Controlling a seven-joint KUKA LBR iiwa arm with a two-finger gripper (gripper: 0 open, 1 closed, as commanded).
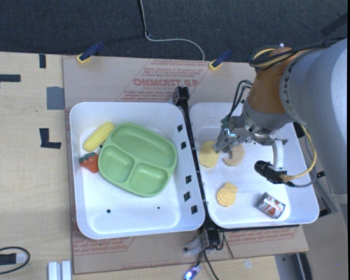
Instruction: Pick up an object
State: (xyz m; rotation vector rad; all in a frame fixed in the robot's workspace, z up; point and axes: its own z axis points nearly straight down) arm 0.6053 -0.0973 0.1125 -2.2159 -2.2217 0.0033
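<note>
My gripper (226, 144) hangs low over the middle of the right bin (291, 214), reaching in from the right under the orange wrist band. Its tip sits between a pale yellow round piece (208, 156) on its left and a tan cookie-like disc (235, 156) just to its right, close to both. I see nothing between the fingers. Nearer the front lie a yellow ridged piece (226, 195) and a small red and silver can (271, 205).
The left bin (134, 223) holds a green divided plate (137, 158), a yellow corn cob (98, 135) and a red strawberry-like toy (90, 163). A black cable connector (271, 172) hangs from the arm above the right bin. The bins' shared wall (189, 156) runs down the middle.
</note>
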